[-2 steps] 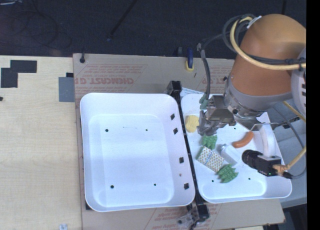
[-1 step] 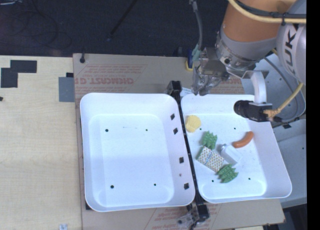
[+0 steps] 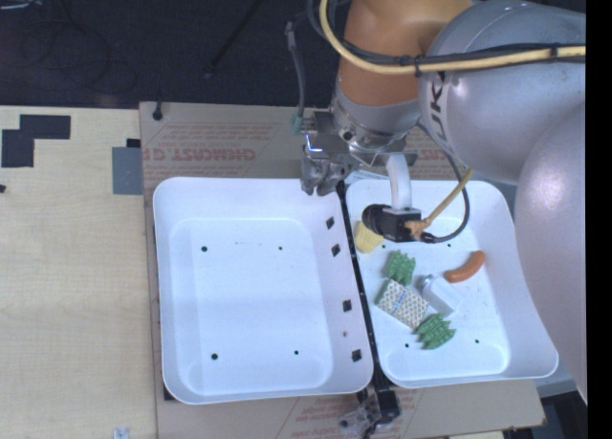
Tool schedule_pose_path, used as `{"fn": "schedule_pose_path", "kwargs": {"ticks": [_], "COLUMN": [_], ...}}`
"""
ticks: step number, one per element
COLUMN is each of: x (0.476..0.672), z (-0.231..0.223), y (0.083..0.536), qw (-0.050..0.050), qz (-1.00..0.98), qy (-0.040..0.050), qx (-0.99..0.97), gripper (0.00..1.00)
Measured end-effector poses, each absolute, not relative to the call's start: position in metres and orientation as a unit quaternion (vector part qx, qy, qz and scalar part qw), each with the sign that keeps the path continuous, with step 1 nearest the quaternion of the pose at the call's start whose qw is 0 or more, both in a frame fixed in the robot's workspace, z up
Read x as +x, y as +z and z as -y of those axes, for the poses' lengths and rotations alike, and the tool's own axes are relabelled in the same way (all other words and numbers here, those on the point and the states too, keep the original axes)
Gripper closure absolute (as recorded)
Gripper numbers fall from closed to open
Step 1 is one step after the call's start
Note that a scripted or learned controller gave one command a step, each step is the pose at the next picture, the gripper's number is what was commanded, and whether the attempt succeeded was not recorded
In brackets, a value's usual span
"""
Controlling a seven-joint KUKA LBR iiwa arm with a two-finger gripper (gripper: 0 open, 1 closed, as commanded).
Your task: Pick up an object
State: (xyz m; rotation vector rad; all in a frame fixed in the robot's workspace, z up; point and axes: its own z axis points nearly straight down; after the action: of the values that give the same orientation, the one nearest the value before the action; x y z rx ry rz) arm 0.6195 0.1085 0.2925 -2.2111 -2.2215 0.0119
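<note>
The right bin (image 3: 497,351) holds several small things. A yellow piece (image 3: 365,236) lies near the divider, with a green toothed piece (image 3: 400,266) beside it. Further forward are a white pad with a green pattern (image 3: 404,303), a white block (image 3: 441,292) and a second green piece (image 3: 435,333). An orange sausage shape (image 3: 466,267) lies toward the right. My gripper (image 3: 322,177) hangs over the back rim where the two bins meet, behind and left of the yellow piece. I see nothing in it.
The left bin (image 3: 182,351) stands beside the right one, parted by a ridge with black clips (image 3: 346,305). A black fitting with an orange cable (image 3: 390,222) hangs from the wrist over the right bin's back. The arm's bulk covers the right bin's far right side.
</note>
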Motion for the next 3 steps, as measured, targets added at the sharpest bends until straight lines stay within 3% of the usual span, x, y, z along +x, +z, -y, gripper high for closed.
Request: {"fn": "schedule_pose_path", "kwargs": {"ticks": [1, 2, 3], "x": [0.51, 0.563, 0.491], "z": [-0.065, 0.115, 0.131], "y": [0.287, 0.206, 0.232], "qw": [0.004, 0.0, 0.002], "qz": [0.706, 0.702, 0.706], "qy": [0.0045, 0.0052, 0.0018], "qx": [-0.708, -0.712, -0.708], "gripper": [1.0, 1.0, 1.0]}}
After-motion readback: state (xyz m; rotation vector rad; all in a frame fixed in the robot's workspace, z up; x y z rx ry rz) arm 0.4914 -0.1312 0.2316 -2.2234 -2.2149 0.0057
